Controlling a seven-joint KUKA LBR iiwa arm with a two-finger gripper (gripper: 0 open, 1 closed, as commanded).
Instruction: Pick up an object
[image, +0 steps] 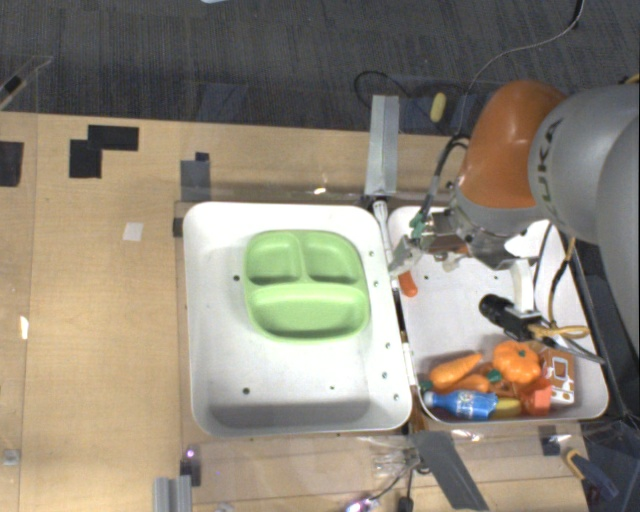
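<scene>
My gripper (403, 256) hangs over the far left corner of the right bin (450, 310), close to the wall shared with the left bin. A small orange piece (407, 286) sits right under the gripper's tip by that wall; I cannot tell whether it is held or lying on the floor. Along the right bin's near edge lies a pile: an orange carrot-like toy (456, 370), a round orange toy (517, 361), a blue bottle (464, 404), a yellow piece (508, 406) and a small red-orange block (540, 400).
The left bin (220, 380) holds a green divided plate (305, 283) in its far half. The arm's grey body and orange band (505, 140) reach in over the right bin's far right side. A metal post (381, 150) stands behind the bins.
</scene>
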